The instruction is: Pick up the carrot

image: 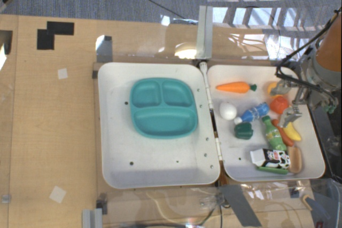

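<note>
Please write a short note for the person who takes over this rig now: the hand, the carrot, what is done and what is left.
Hand: over the right bin, above the toys near the tomato and banana; nothing is seen between its fingers.
Carrot: lying flat at the far end of the right bin, apart from the hand.
Done: nothing yet; the carrot is not picked up.
Left: move to the carrot, grasp it, lift it.

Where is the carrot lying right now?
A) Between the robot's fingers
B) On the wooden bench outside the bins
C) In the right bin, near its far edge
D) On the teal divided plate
C: the carrot lies alone on the floor of the right bin, near its far edge, with its green end pointing right.
</note>
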### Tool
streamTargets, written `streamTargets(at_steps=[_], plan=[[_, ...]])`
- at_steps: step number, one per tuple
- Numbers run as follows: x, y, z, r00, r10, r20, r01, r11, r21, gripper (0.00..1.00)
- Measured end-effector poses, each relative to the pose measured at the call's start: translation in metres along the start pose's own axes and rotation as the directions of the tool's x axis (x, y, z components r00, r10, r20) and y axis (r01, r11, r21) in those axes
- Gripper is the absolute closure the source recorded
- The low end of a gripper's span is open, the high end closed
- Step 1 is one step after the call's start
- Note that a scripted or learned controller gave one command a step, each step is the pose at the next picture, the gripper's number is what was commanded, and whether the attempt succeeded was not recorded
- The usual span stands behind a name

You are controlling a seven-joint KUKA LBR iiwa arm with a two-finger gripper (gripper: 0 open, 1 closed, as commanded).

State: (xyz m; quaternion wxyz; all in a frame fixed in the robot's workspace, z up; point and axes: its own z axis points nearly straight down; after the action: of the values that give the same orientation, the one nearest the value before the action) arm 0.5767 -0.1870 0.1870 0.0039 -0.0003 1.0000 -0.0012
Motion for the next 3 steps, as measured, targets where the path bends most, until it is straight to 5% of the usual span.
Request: streamTargets(at_steps=[1, 2, 3], plan=[[-0.074, -0.018, 0.098, 0.988, 0.152, 0.007, -0.152, 0.988, 0.000, 0.00], [-0.078, -0.016, 0.084, 0.989, 0.144, 0.019, -0.144, 0.990, 0.000, 1.00], [-0.078, -0.015, 0.084, 0.989, 0.144, 0.018, -0.144, 0.990, 0.000, 0.00]])
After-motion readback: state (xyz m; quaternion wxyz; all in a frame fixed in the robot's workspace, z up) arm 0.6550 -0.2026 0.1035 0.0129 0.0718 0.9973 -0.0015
